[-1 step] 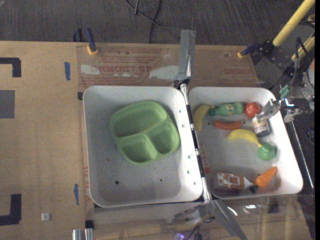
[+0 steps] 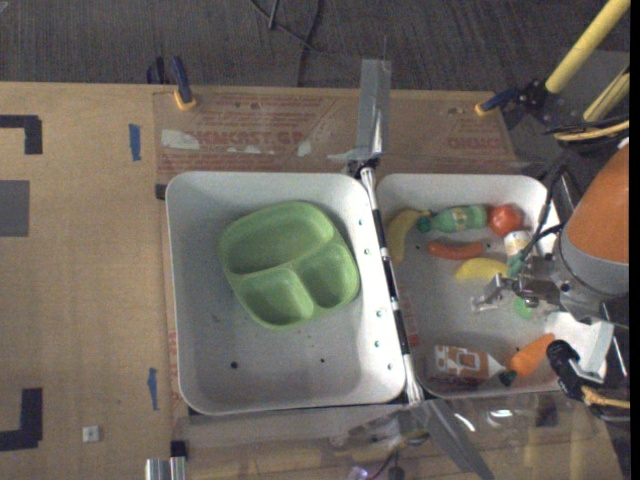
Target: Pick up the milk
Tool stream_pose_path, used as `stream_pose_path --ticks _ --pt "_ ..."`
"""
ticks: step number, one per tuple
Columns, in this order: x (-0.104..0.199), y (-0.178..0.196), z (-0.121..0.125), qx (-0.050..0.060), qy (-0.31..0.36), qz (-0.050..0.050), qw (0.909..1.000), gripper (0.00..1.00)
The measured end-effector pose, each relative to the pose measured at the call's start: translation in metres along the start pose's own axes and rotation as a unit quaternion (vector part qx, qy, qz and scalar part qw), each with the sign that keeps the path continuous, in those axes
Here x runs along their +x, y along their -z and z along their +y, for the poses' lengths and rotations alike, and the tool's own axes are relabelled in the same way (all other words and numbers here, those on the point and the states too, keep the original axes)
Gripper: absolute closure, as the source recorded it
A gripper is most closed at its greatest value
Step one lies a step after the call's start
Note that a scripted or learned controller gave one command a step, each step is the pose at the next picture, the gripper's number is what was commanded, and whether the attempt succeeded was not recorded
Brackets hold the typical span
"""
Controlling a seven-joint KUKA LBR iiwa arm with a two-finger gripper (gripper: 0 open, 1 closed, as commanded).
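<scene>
Over the right bin, pincer short of the milk

I read the gripper (image 2: pixel 490 298) as hanging mid-bin with its fingers slightly spread and nothing between them (small at this slant, so a judgement); the milk (image 2: pixel 464 360), a flat carton, lies at the near wall of the right bin (image 2: pixel 440 193), towards me and a little left of the fingertips, apart from them, a carrot (image 2: pixel 533 353) just beside it. I'd come straight down across the carton's narrow width, clear of that carrot
</scene>
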State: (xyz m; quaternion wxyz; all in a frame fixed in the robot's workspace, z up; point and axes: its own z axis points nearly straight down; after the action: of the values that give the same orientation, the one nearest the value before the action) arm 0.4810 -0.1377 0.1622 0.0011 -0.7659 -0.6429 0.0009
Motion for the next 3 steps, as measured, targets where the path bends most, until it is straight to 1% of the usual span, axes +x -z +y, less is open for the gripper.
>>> stream_pose_path --ticks 1,2,3 --pt "0.016 -0.055 -0.005 0.001 -0.075 0.001 0.9972 0.0" --pt "-0.011 -0.04 0.0 -0.002 -0.092 0.0 0.9957 0.0" --pt "0.07 0.022 0.029 -0.001 -0.184 0.0 0.9829 0.0"
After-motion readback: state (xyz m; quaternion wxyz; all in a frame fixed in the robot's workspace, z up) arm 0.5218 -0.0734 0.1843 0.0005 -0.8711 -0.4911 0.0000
